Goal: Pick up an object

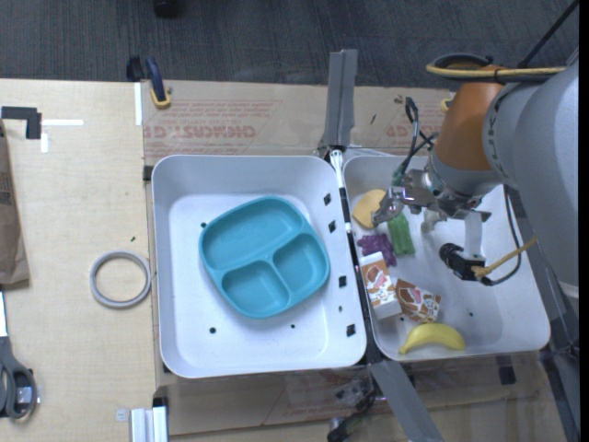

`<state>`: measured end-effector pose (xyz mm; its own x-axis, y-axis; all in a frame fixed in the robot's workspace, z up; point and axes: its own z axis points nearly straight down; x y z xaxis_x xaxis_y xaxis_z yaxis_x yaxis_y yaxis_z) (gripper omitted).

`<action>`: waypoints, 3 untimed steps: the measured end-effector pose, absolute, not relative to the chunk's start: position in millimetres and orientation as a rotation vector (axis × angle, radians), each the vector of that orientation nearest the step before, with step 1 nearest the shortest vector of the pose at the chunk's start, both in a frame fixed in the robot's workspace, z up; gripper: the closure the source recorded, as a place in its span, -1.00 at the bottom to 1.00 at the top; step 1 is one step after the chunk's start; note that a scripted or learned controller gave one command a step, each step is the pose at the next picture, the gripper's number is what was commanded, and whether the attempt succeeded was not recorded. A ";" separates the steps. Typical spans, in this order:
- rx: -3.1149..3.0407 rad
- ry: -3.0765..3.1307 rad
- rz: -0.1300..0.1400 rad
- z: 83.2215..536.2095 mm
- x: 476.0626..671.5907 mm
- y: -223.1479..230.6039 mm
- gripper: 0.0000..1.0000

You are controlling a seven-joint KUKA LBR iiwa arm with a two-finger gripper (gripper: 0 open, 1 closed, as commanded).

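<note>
Over the right bin (515, 325), the pincer (402, 205) hangs just above a green block (401, 236) lying lengthwise near-to-far beside purple grapes (375, 245); whether it is spread I cannot tell.

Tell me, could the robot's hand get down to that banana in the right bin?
Probably yes. The banana lies alone at the near edge of the right bin, nothing on top, and the hand hovers over the same bin.

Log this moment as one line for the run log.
arm: over right white bin | gripper: above green block, nothing seen held | yellow banana: near front wall | left bin: blue divided plate
</note>
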<state>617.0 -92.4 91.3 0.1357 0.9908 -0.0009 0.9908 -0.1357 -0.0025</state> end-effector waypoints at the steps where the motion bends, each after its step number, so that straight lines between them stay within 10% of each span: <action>1: -2.366 -2.065 0.006 100.3 616.9 -93.0 1.00; 2: -2.392 -2.036 0.003 91.1 622.8 -102.3 1.00; 3: -2.512 -1.887 0.004 191.3 647.7 -32.2 1.00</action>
